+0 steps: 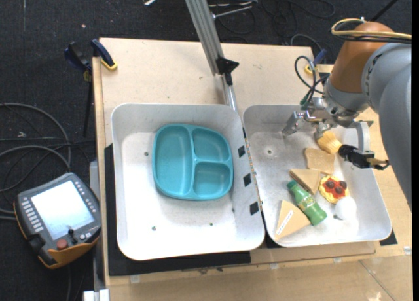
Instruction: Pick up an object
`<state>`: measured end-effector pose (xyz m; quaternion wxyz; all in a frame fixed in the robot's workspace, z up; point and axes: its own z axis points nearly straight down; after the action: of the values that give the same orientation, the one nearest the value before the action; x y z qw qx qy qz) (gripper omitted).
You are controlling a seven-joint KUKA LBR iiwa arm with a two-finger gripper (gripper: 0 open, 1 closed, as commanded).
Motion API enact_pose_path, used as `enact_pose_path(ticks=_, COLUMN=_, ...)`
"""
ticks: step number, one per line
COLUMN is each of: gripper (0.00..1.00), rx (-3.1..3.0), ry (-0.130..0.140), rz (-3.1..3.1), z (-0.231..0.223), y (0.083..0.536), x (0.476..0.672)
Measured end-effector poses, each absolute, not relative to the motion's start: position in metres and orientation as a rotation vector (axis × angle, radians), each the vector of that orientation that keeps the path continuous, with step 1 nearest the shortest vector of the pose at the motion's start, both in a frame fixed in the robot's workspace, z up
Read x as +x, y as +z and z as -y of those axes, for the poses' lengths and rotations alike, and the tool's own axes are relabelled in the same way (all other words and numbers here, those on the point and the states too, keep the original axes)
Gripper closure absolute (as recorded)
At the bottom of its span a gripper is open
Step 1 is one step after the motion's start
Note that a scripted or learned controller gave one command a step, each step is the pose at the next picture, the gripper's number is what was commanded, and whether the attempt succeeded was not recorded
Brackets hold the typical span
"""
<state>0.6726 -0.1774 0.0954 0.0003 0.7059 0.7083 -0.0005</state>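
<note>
Small yellow plastic toy food piece sits in the right white bin, just under the gripper. Looks light, rigid, kinda slick, so pinch its flat sides. Gripper's fingers: honestly can't tell.

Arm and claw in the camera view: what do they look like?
The arm is a thick, rounded grey body with an orange band above the wrist. The claw is small bare silver metal with thin fingers. Dark cables loop beside the wrist, and a black fitting sticks out below it.

Wood bench w/ two white bins: left bin, right bin
</note>
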Motion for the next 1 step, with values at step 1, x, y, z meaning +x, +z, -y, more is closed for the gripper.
enact_pose_path(ticks=1, gripper=1.00, rx=2.214, ry=0.000, rz=-2.224, z=0.1774, y=0.1066, x=0.6735)
